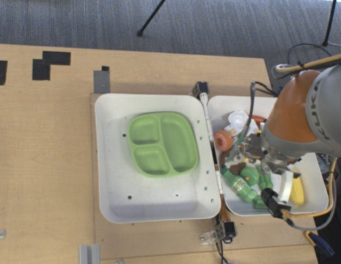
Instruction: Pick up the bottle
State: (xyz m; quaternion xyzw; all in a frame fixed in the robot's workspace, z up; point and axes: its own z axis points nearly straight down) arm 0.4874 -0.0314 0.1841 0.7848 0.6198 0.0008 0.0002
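From my remote station I see the arm (302, 109) reaching in over the right bin (319, 202), with its wrist low above the clutter there. The tool (257, 157) is buried among the items and masked by the wrist housing, so I cannot tell whether it is released or clenched, and I will not claim that it grasps anything. The bottle (242, 185), green and lying on its side, rests in the lower left part of the right bin, near the wall that divides the two bins and just beside the tool. Around it lie a red-orange round item (223, 141), a white object (237, 119) further up the bin, and a yellow corn cob (297, 190) near the lower right corner. The left bin (113, 202) carries a green compartment tray (161, 143), which plays no part in this task. I judge the step in hand to be the approach and descent onto the bottle; the lift is not yet done, since the bottle lies on the bin floor. The next move calls for centring the tool across the narrow width of the bottle, closing on its body rather than its tapered end, then raising straight up clear of the neighbouring items. Risk: the crowding may cause the tool to catch an adjacent piece, or the smooth round body may slip out sideways on closing.
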